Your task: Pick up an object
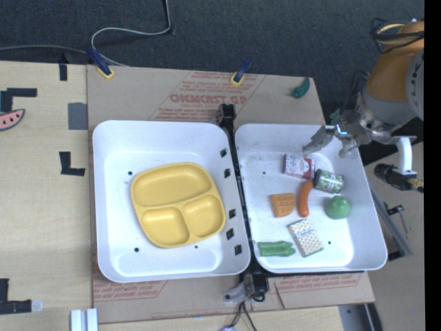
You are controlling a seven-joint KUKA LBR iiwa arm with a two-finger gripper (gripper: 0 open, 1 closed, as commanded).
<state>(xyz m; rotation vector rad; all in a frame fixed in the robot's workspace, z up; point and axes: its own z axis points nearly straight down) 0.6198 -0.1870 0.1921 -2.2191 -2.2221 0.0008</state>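
Note:
The right bin (pixel 358 243) holds several small items: a pink and white packet (pixel 298 165), a small can (pixel 329 181) lying on its side, an orange sausage shape (pixel 304 198), a green ball (pixel 337 207), a tan waffle square (pixel 282 205), a patterned box (pixel 306 238) and a green pod (pixel 275 249). My gripper (pixel 332 145) hangs over the bin's back right part, just behind the packet and the can. Its fingers are spread open, with nothing between them.
A yellow divided plate (pixel 179 203) lies in the left bin (pixel 110 185). Black clips (pixel 226 113) join the two bins at the middle seam. A teal object (pixel 300 87) lies on the cardboard behind the right bin.

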